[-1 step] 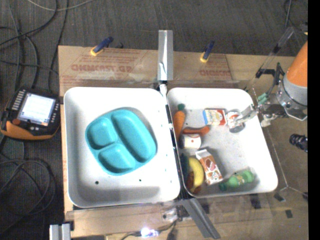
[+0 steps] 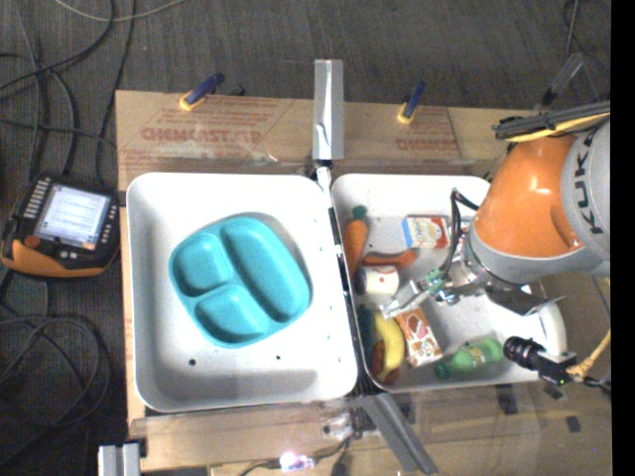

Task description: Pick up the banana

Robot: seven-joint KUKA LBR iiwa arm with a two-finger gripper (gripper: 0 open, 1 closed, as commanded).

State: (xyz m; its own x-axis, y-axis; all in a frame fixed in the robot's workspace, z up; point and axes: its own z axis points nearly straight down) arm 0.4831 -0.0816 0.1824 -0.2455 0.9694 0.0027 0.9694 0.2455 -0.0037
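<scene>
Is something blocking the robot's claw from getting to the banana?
Partly. The banana lies low in the right bin, and a small carton lies right beside it, between it and the gripper. From straight above, the banana looks uncovered.

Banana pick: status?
Gripper over right bin, nothing visibly held. Banana lying at bin's front-left, untouched. Carton flush against banana's right side; crowded.
</scene>
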